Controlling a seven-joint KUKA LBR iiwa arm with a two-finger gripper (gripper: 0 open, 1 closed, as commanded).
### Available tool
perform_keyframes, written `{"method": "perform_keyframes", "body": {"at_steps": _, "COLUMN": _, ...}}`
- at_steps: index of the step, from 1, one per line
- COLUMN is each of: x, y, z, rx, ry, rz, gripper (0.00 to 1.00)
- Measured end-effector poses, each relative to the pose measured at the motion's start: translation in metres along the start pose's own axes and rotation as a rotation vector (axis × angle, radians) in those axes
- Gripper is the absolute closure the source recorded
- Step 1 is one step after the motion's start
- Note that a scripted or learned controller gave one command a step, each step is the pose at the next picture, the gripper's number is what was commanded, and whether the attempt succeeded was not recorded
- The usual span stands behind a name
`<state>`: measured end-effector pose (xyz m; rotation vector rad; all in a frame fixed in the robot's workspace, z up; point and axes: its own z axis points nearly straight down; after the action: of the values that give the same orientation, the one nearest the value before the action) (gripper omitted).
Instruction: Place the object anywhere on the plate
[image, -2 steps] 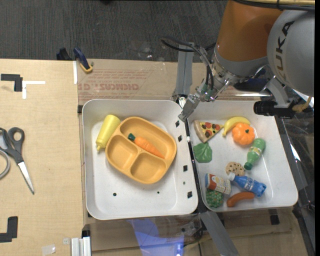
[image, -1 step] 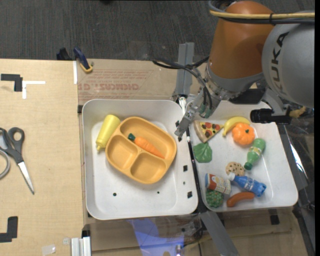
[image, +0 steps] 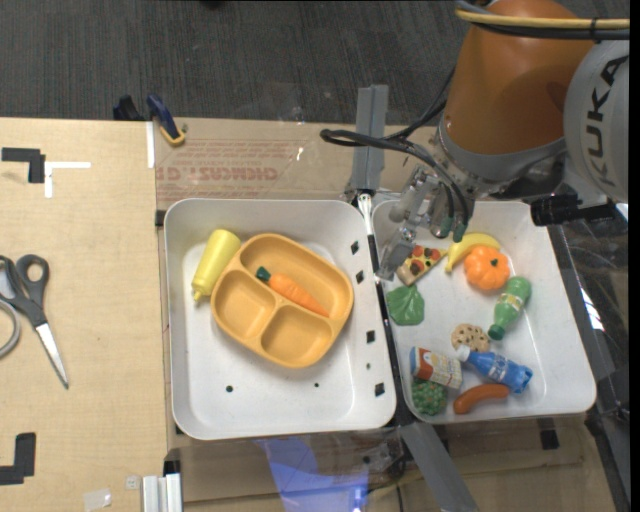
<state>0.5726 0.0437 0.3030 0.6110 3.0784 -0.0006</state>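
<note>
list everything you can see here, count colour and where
plate: 1, orange-yellow, three sections, left bin
carrot: 1, orange, on the plate
bottle: 1, yellow, left bin beside plate
pizza slice: 1, right bin, by gripper
banana: 1, yellow, right bin
pumpkin: 1, orange, right bin
leaf: 1, green, right bin
cookie: 1, tan, right bin
sausage: 1, red, right bin front
scissors: 1, grey, bench left
bins: 2, white
gripper: 1, over right bin

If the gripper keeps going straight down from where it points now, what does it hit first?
Most likely the pizza slice just below the gripper, near the right bin's left wall. Depth is unclear from this slanted view, so it could touch the bin floor beside it.
</note>
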Motion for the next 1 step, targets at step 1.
{"method": "perform_keyframes", "body": {"at_steps": 1, "x": 0.0104, "y": -0.0447, "z": -0.0204, "rx": 0.000, "ry": 0.001, "rz": -0.054, "gripper": 0.00}}
